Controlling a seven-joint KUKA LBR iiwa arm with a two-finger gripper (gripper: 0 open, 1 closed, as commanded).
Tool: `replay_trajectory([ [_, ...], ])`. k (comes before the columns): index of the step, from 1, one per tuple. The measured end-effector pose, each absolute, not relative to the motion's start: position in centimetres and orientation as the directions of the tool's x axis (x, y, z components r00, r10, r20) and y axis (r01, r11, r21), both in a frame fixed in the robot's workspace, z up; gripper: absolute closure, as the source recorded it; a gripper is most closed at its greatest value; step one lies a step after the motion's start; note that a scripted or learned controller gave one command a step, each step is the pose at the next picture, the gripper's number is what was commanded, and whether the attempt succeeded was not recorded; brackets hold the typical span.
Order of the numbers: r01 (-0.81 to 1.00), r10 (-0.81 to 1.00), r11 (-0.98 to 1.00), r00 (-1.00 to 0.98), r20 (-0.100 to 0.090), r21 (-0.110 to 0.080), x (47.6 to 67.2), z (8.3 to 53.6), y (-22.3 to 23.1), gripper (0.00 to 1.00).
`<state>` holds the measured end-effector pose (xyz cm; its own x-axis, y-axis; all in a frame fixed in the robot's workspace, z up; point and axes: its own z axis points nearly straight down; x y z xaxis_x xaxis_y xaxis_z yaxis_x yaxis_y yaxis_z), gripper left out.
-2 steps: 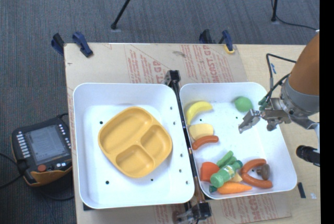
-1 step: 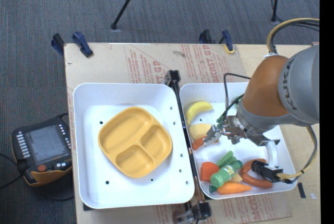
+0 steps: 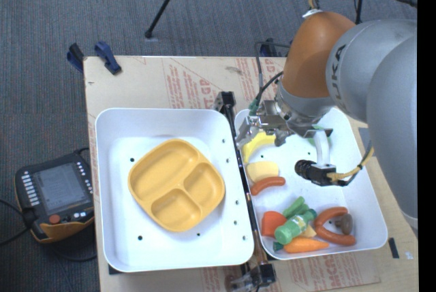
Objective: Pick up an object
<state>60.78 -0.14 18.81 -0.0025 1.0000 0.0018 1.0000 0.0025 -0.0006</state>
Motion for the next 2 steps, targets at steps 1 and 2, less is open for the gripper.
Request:
replay_trajectory([
  [1,1.000,1.000,-0.001,0.001,0.001,-0.003,56.1,18.7,-3.2,0.00],
  [2,1.000,1.000,-0.002,0.002,0.001,-0.005,50.9,18.7,-1.8,0.00],
])
